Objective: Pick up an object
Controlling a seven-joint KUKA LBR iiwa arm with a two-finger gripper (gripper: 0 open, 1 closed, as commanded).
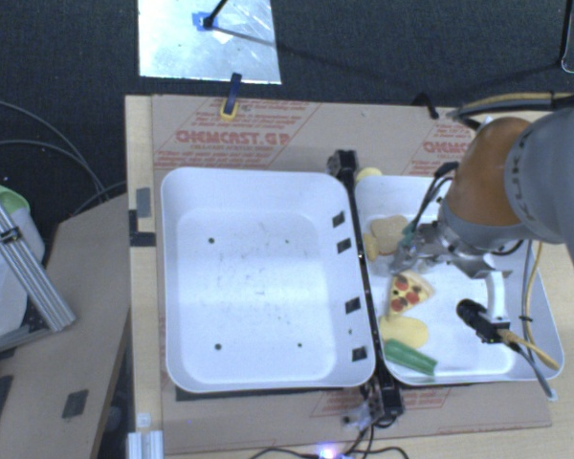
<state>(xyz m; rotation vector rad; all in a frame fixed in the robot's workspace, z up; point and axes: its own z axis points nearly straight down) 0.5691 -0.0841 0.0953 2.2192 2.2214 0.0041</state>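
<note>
Dark carpet around a cardboard-topped bench

A shiny metal sheet [209,25] lies on the carpet [57,46] at upper centre; printed cardboard [268,132] covers the bench, and aluminium framing [19,261] crosses the left edge.

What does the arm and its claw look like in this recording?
The arm is a thick, rounded grey body with a broad orange band above the wrist. Thin dark cables loop beside it, down to a small metallic claw.

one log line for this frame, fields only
arm: over right bin | gripper: low, by pizza slice | left bin: untouched | pick: not confirmed
</note>
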